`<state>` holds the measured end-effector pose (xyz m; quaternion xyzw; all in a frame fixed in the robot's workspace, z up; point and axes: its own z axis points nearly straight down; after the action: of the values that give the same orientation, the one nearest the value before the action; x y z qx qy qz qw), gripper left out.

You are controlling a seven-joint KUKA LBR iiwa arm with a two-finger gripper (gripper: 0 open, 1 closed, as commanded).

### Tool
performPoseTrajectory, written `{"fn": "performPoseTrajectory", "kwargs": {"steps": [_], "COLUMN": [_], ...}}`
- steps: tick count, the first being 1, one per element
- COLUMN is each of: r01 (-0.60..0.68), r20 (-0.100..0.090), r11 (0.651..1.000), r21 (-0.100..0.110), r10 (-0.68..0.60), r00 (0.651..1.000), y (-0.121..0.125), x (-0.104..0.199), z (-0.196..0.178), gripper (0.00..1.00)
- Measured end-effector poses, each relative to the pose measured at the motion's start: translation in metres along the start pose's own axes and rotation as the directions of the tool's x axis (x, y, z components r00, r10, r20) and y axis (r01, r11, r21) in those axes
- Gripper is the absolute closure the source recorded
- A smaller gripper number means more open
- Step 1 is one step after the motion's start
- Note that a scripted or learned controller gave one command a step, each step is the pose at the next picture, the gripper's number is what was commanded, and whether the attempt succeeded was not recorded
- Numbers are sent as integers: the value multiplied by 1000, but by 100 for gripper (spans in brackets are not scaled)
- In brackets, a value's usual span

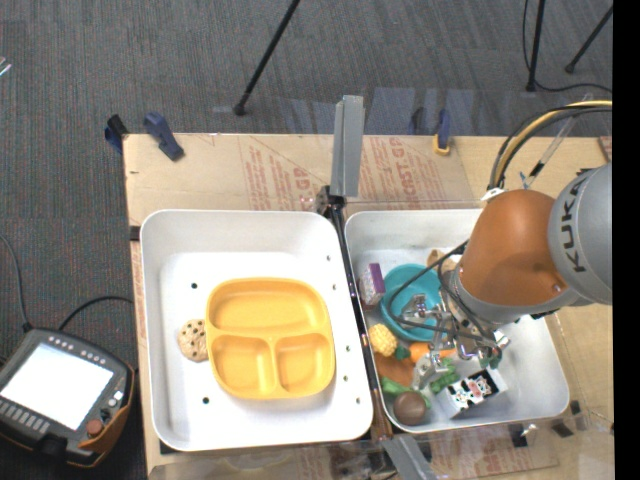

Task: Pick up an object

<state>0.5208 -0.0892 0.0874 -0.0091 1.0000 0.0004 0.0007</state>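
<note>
Left white plastic bin [165, 268]: holding a yellow three-compartment plastic tray [270, 336], a round brown cookie [193, 340] touching its left edge. Right white bin [545, 368]: holding a teal bowl [410, 286], yellow corn cob [383, 341], orange carrot [396, 371], brown ball [408, 406]. Metal gripper [450, 353] hovering over this clutter; finger spread and any hold: cannot tell

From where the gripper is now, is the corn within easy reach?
Probably yes. The gripper hangs low over the right bin, and the corn lies just to its left with its top uncovered, though other toys crowd it closely.

Even, bright overhead light; sharp, soft shadows.
</note>
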Motion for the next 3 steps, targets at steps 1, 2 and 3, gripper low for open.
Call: {"fn": "performPoseTrajectory", "kwargs": {"steps": [1,2,3], "r01": [4,6,-80], "r20": [4,2,-3], "r11": [1000,1000,997], "r21": [3,0,0], "r10": [-4,-6,80], "r00": [1000,1000,997], "y": [0,2,8], "x": [-2,-2,11], "z": [-11,-9,1], "gripper": [100,0,0]}}
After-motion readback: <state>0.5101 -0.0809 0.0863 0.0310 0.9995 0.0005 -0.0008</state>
